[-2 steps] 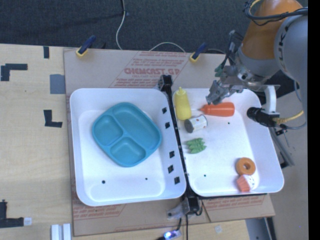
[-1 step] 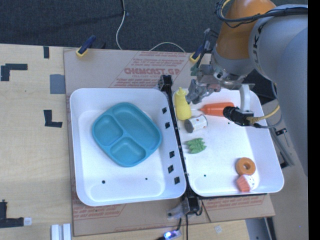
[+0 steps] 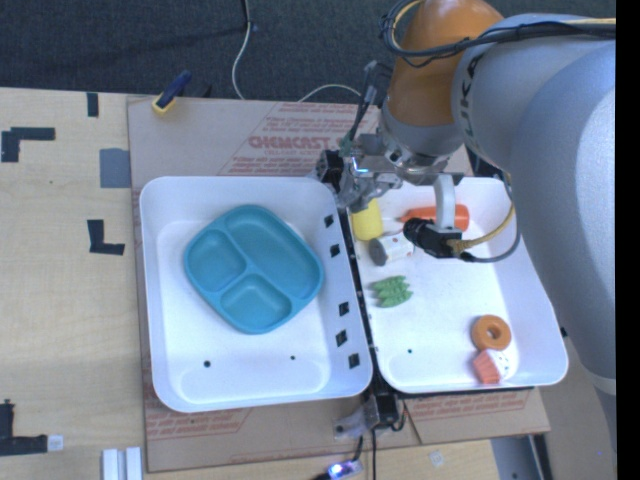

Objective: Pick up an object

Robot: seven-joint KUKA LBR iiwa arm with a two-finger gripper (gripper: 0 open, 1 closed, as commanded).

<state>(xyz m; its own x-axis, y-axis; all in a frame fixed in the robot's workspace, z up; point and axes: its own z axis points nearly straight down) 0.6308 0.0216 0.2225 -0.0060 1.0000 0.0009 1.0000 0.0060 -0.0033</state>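
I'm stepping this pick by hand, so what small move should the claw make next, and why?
Probably a short straight descent. The claw sits just above the yellow piece at the right bin's left edge, beside the divider, and nothing shows between its fingers. The grey piece lies close below it, so keep the drop vertical.

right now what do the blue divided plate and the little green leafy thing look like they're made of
The blue divided plate in the left white bin looks like moulded plastic: even colour, rounded compartment ridges, matte with a soft sheen. The small green leafy piece in the right bin is probably plastic or rubber toy food, too small to be sure.
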